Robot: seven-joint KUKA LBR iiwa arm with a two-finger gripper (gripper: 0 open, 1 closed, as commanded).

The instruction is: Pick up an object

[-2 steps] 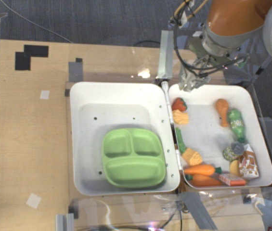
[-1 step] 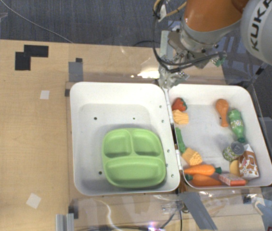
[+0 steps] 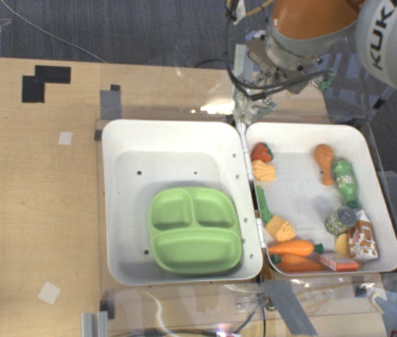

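wooden worktop (image 3: 43, 209) carries two bins; tool (image 3: 242, 111) hangs above their far divider, finger state undeterminable. nearest target, strawberry (image 3: 261, 151), lies just nearward in right bin (image 3: 374, 160).

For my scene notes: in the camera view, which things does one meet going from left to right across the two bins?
Green divided plate → green stick at the divider → cheese wedge → drumstick → green bottle → small carton.

a robotics lab: kuka arm (image 3: 367, 12), taped bench (image 3: 43, 188).
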